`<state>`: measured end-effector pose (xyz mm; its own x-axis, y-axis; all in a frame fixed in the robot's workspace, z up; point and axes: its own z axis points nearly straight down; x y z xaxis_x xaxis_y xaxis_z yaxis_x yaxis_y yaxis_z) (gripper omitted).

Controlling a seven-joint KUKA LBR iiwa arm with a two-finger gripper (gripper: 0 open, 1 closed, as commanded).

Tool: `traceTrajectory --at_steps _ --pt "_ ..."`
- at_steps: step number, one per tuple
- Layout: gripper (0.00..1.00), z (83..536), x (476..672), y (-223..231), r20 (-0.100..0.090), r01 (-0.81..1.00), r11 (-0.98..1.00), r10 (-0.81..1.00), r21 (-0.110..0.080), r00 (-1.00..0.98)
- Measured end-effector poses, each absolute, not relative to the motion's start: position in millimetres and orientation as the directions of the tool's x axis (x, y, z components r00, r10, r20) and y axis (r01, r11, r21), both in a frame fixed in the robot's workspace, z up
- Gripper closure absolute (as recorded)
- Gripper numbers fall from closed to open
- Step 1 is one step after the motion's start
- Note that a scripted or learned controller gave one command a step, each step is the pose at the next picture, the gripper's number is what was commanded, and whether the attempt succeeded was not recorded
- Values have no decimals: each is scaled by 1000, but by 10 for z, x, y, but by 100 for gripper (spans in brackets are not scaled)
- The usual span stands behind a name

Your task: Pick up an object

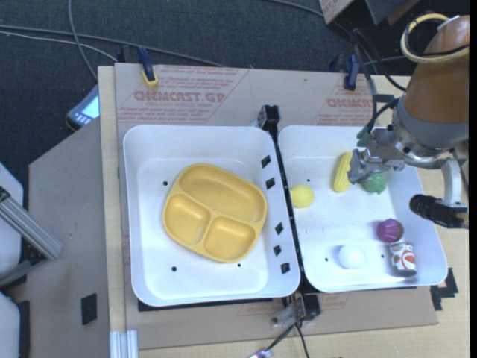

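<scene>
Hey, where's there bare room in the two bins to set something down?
Right bin: bare floor in the middle, bordered by the yellow ball, white ball and purple object. Left bin: only strips around the yellow divided plate. Crowded at the right bin's far side, where the gripper sits by the corn and green object.

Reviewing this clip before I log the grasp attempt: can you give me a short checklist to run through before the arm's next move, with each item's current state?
1. Gripper is over the right bin, where the loose objects lie: ok.
2. A target sits under it; the green object and the corn cob are both right at the gripper: ok.
3. A single target is isolated; those two lie close together: not ok.
4. Finger state readable: cannot tell.
5. Something already held between the fingers: cannot tell.
6. Other items stand apart from the gripper: yellow ball, purple object, white ball, small can: ok.
</scene>
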<state>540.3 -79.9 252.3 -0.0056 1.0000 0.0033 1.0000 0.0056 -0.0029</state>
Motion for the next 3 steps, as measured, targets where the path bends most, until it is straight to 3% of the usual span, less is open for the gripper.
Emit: traceTrajectory --at_steps 3 --pt "100 2412 5495 795 2 1000 6 1000 -4 -6"
